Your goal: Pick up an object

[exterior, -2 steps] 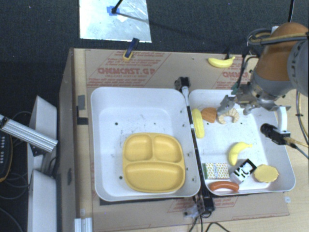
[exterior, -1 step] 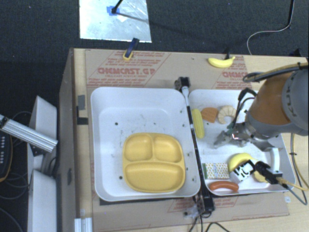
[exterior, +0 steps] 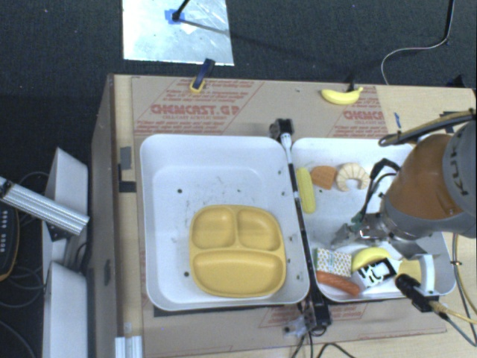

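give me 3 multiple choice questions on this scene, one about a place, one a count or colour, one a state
1. Where is the yellow tray?
A. in the left bin
B. in the right bin
C. on the floor

2. How many compartments does the tray have?
A. one
B. three
C. six

3. How does the tray lie?
A. flat, open side up
B. upside down
C. on its edge against the wall

Answers:
1. A: the tray lies on the floor of the left bin, while the food items are in the right bin.
2. B: two small compartments sit above one long one.
3. A: its hollow compartments face the camera.
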### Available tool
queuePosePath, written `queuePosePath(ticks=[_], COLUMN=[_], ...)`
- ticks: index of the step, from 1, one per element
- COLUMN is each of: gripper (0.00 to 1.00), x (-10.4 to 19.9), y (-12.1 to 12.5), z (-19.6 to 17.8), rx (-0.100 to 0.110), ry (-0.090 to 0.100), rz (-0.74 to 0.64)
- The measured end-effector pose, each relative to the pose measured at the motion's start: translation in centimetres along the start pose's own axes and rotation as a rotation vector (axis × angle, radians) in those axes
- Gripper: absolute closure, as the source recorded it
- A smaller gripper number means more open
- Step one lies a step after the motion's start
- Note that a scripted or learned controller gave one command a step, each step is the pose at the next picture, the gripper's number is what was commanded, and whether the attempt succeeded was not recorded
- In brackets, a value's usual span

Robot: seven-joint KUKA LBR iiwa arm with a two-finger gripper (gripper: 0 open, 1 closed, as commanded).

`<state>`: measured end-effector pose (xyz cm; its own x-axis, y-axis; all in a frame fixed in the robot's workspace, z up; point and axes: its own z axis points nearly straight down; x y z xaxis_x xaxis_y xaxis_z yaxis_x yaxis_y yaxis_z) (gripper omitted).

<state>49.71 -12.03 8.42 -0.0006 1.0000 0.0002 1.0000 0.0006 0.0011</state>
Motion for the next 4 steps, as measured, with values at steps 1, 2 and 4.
queuePosePath(ticks=[1,2,4], gripper=[0.0,0.0,0.0], x=[-0.3,2.2,1.9], y=[11.1,15.5,16.3], z=[-0.1,-0.1,0.1], rx=[-0.002,0.03,0.05], ry=[-0.001,-0.006,-0.002], rz=[-0.003,0.003,0.003])
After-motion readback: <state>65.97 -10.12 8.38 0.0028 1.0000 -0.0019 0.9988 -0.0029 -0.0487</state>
